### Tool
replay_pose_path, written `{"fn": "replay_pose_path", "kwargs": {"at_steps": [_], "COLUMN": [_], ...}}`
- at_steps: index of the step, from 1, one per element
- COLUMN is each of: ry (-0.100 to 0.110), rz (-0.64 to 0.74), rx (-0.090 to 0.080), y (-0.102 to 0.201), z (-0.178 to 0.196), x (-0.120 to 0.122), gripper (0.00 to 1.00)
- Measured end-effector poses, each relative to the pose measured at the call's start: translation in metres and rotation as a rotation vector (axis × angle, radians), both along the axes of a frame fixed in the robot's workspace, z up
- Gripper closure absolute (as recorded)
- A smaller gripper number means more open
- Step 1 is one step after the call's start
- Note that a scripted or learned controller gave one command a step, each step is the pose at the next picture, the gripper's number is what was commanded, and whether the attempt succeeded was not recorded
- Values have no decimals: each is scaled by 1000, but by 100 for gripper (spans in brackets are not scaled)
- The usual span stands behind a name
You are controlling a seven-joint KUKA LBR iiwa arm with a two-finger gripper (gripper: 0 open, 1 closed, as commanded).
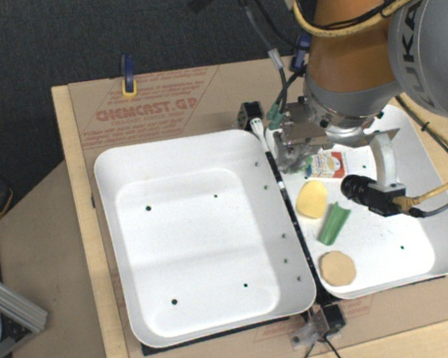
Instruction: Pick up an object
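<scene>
From my remote seat the arm [378, 31] is hunched over the back-left corner of the right bin [438, 254], and the gripper [298, 141] is buried under the wrist right by the wall shared with the left bin [191, 238], so I honestly can't tell what state it's in. Closest to it in the right bin is a small white packet with red on it [325, 166]. Just in front of that sit a yellow disc [312, 199], then a green stick [333, 223], and a tan round cookie-looking thing [338, 268] near the front edge.
</scene>
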State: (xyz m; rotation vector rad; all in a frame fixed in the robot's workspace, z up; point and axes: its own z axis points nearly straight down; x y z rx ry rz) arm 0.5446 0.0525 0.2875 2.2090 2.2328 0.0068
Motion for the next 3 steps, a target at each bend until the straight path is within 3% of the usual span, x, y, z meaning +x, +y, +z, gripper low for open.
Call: {"fn": "replay_pose_path", "kwargs": {"at_steps": [1, 2, 3], "ry": [9, -6, -4], "rz": [-12, -5, -6], "rx": [-2, 0, 1], "y": [-17, 21, 52], "z": [-13, 71, 131], "x": [-35, -45, -65], "gripper": [100, 100, 100]}}
